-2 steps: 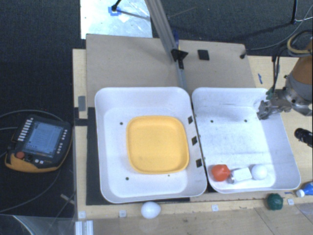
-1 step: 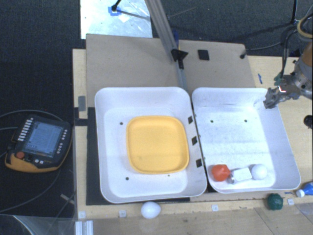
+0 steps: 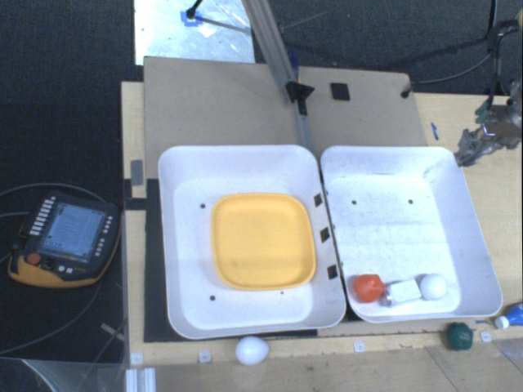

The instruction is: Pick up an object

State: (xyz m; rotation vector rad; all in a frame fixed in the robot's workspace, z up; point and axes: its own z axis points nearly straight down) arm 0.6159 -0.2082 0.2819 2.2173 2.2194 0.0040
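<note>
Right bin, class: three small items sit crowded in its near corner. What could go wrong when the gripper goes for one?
The orange ball, white block and white ball lie close together, so the fingers may nudge a neighbour or close on two. They also lie near the right bin wall, which could block a finger. The gripper is far off at the bin's far edge.

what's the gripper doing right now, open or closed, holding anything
Gripper: at the right bin's upper right corner; open or shut cannot be told, and nothing shows in its grasp.

Frame edge crops the arm [image 3: 500, 129] (fingers indistinct).
</note>
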